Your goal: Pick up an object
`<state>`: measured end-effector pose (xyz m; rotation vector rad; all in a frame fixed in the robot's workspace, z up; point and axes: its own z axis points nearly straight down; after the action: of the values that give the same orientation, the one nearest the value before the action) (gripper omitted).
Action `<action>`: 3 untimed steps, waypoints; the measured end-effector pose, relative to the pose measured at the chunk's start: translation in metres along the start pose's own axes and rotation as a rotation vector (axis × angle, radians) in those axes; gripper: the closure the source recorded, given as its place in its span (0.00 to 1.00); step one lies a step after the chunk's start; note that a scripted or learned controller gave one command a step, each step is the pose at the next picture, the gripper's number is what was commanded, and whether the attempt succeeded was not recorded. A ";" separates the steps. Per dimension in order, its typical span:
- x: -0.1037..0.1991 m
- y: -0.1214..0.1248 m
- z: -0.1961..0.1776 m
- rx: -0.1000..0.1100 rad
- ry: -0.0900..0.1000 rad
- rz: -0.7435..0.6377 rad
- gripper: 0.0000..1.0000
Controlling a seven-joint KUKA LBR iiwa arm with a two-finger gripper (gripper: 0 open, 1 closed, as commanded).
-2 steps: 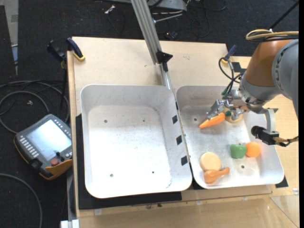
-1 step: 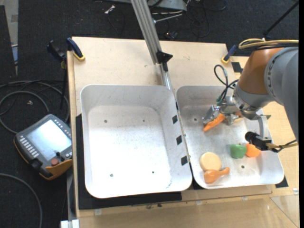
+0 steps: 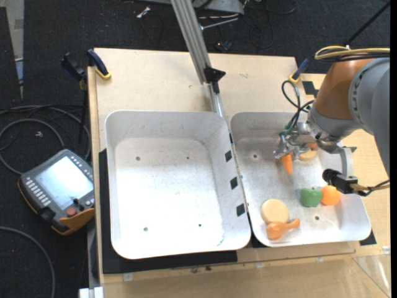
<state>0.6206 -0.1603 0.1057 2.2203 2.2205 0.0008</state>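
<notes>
My gripper (image 3: 288, 154) hangs over the back middle of the right bin (image 3: 260, 129), beneath the arm's orange band. A small orange, carrot-like piece (image 3: 287, 164) pokes down from between its fingertips, and the fingers are shut on its top end. A pale beige piece (image 3: 307, 155) lies just right of the gripper, partly hidden by the wrist. Further forward in the same bin lie a green piece (image 3: 310, 197), an orange ball (image 3: 331, 195), a cream round piece (image 3: 274, 210) and an orange pear-shaped piece (image 3: 282, 228).
The left bin (image 3: 124, 129) sits alongside, sharing a raised middle wall (image 3: 236, 172) with the right one. A slanted metal pole (image 3: 195, 42) crosses the back of the bench. A teach pendant (image 3: 59, 191) lies on the floor to the left.
</notes>
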 end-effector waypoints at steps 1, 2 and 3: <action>0.001 0.011 -0.049 -0.005 -0.001 -0.002 1.00; 0.008 0.004 -0.101 -0.005 -0.001 -0.003 1.00; 0.002 -0.003 -0.157 -0.006 -0.002 0.000 1.00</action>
<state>0.6177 -0.1584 0.2628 2.2160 2.2169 0.0052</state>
